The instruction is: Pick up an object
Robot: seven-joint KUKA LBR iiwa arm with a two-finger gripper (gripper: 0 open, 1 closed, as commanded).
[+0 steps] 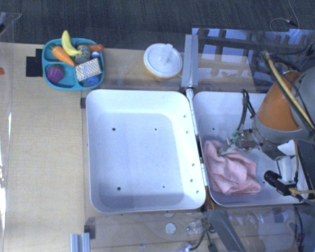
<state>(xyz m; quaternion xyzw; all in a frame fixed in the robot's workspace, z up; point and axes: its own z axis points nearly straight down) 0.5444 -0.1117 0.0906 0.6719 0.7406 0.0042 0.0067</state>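
A crumpled pink cloth [229,169] lies in the near part of the right bin [216,109]. My gripper [237,142] hangs low over the cloth's far edge, just right of its upper corner, and seems to touch the fabric. The wrist and the orange band [275,109] cover the bin's right side.
The left bin [139,151] sits beside the right one, a thin divider between them. Behind the bins stand a blue tray [72,63] of toy food and a white lidded container [163,60]. A metal frame [241,51] rises behind the right bin.
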